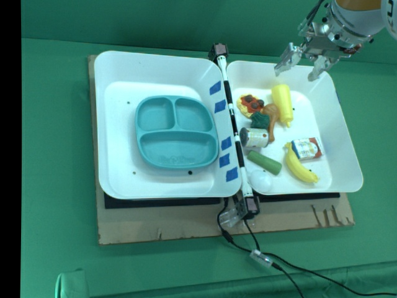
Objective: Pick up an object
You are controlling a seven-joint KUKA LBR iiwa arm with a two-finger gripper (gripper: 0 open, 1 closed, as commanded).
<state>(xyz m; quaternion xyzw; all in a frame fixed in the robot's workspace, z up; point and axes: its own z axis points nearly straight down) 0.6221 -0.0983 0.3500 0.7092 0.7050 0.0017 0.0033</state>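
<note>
Fingers point(286, 61) of the gripper point(302, 66) stood spread wide and empty above the far edge of the right bin point(340, 120). Below them lay a yellow bottle point(283, 102), pizza slice point(249, 103), can point(254, 137), green cylinder point(265, 162), banana point(299, 166) and small carton point(306, 148). A teal plate point(175, 132) sat in the left bin point(115, 73).
</note>
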